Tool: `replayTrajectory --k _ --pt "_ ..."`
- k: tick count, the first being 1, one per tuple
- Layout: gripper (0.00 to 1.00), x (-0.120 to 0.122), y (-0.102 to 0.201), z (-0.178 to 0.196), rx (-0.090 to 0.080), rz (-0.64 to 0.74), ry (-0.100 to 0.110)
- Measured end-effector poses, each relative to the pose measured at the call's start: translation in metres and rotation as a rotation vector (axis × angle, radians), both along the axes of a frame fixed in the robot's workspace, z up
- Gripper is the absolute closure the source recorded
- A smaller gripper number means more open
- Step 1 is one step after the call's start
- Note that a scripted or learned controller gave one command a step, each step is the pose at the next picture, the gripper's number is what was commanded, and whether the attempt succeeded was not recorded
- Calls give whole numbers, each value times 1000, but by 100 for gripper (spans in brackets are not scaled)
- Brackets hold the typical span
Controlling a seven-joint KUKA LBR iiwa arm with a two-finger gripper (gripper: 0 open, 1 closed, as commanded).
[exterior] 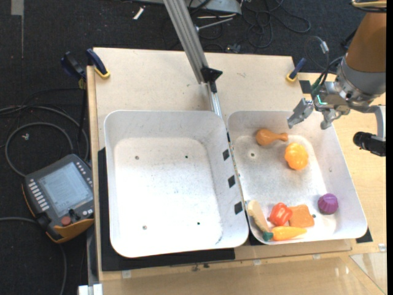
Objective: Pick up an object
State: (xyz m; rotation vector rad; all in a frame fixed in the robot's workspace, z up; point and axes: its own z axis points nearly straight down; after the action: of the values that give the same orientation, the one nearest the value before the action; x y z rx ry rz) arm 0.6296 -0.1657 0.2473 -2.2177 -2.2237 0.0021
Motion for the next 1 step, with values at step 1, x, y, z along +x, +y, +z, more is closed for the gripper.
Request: replayTrajectory --k 1 --pt "0 7 -3 -59 1 -3 4"
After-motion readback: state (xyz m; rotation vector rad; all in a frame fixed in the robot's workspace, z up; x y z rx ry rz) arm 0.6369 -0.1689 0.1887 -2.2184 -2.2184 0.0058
